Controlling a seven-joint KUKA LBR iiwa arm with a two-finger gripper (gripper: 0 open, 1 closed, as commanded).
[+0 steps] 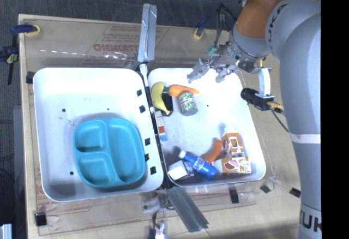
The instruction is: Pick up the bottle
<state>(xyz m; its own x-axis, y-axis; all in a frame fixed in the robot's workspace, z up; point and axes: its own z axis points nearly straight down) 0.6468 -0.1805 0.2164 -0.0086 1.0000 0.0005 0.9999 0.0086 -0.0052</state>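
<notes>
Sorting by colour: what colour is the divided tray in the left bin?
Light blue; the divided tray shows in the camera view.

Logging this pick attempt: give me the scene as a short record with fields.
target: blue bottle, lying on its side near the front of the right bin
gripper: gripper open, above the right bin's back edge, apart from the bottle
beside bottle: orange item, printed carton
back of right bin: banana, carrot, small can
left bin: left bin holds blue divided tray

Open pincer [209, 71] hovers well apart from blue bottle [198, 166].
</notes>
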